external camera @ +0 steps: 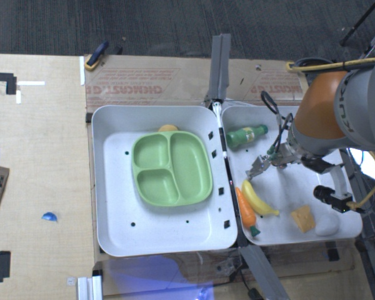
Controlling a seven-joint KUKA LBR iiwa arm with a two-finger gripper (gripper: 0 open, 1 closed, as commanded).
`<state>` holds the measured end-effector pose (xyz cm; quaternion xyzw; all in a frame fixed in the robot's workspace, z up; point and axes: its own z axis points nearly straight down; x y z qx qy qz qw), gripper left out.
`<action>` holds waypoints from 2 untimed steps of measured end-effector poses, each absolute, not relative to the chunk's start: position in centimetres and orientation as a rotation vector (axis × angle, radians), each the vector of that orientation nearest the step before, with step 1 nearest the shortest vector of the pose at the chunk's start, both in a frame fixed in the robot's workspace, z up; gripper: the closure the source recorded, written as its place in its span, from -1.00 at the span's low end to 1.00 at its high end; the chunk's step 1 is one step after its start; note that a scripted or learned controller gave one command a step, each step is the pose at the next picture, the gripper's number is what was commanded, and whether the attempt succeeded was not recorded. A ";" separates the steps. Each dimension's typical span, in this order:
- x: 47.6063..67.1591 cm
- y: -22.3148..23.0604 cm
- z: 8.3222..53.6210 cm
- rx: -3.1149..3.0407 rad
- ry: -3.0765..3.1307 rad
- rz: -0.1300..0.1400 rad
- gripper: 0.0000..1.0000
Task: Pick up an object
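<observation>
The right bin holds a green bottle lying on its side at the back left, a yellow banana and an orange carrot at the front left, and a tan block at the front right. My gripper hangs low over the middle of this bin, pointing down and left. It sits between the bottle and the banana, just above the banana's upper end. Nothing shows in its grasp.
The left bin carries a green divided plate with a small yellow object peeking out behind it. A metal divider runs between the bins. The grey and orange arm covers the right bin's back right.
</observation>
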<state>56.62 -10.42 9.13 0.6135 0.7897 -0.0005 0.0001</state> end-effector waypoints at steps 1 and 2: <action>51.5 -10.5 9.1 2.007 2.419 -0.003 -1.00; 57.7 -12.3 11.2 2.338 2.098 -0.003 -1.00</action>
